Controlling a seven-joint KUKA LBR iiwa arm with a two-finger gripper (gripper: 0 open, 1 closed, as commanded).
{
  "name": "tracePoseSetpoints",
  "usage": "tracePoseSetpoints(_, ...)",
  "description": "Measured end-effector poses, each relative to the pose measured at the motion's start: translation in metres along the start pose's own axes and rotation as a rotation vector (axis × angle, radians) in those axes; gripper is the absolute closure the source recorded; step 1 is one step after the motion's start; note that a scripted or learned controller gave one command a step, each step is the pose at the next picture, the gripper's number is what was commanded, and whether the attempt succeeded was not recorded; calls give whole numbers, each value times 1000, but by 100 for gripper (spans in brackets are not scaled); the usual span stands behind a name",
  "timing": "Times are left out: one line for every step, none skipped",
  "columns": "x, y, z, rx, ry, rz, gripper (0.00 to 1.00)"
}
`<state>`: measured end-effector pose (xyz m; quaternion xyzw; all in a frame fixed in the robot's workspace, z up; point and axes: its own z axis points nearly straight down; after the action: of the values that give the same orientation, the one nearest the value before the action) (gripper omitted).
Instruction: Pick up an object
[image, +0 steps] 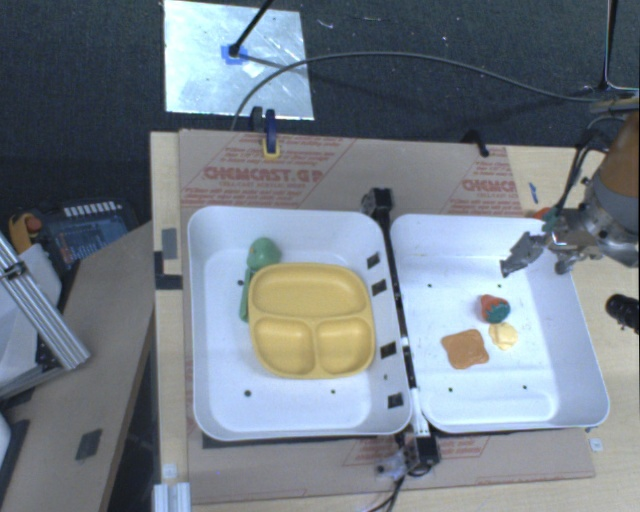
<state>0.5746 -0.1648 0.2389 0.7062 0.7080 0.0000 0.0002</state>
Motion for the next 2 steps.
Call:
tracePoseSetpoints(-4,-6,60,3,1,2,0)
tracePoseSetpoints(-8,3,115,2,1,1,0)
